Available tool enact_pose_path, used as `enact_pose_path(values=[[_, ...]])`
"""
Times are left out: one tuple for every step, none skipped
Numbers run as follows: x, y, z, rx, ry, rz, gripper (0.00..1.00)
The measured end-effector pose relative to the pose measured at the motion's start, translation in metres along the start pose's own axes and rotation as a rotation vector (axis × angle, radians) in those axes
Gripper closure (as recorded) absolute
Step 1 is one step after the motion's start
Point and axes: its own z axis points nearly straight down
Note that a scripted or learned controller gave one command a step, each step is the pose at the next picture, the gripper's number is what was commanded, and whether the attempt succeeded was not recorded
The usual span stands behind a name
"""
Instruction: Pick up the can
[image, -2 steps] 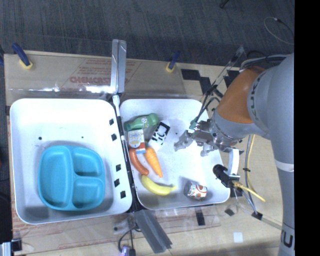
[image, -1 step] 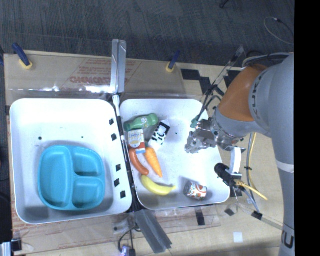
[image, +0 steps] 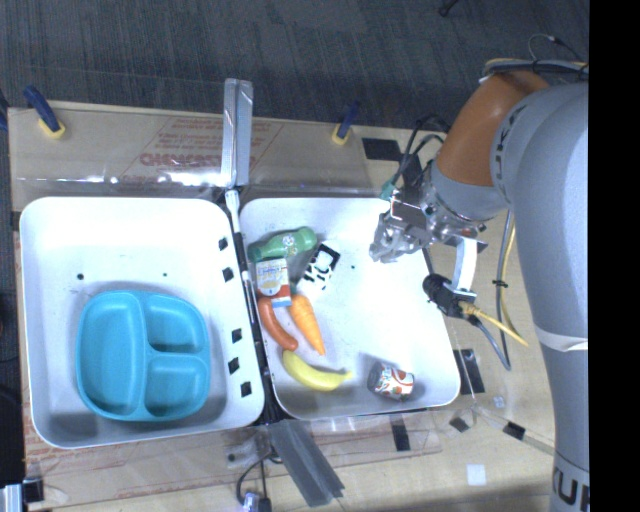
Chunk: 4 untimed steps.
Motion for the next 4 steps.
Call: enact_pose_path(values=[[0.0,0.0,0.0,0.0,0.0,0.0,0.0],[0.013,0.006,0.094,-0.022,0.001,-0.092,0.0],[-0.006,0.029,-0.02,-0.001,0.0,0.112,0.0],[0.02,0.03,-0.047,-0.001,-0.001,0.066,0.0]])
